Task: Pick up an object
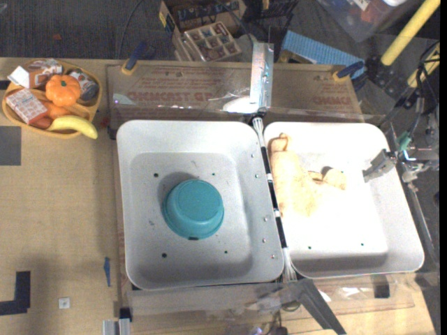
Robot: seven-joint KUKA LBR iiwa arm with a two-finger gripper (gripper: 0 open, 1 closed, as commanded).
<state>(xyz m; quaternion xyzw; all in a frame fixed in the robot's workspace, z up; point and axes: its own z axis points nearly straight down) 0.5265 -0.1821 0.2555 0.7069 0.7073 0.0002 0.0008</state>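
Observation:
A teal bowl (pixel 194 209) lies upside down in the middle of the left bin (pixel 140 152). In the right bin (pixel 349 236) a pale tan, bread-like object (pixel 288 176) rests against the left wall, with a small tan and brown piece (pixel 332 178) just to its right. My gripper (pixel 379 165) hangs over the right bin's right edge, well to the right of the small piece and touching nothing. Nothing shows in its grasp.
A yellow dish (pixel 49 103) with toy fruit, a banana and small boxes sits on the bench at far left. Cardboard (pixel 188 93) lines the back behind the bins. Cables and arm hardware (pixel 415 152) crowd the right side.

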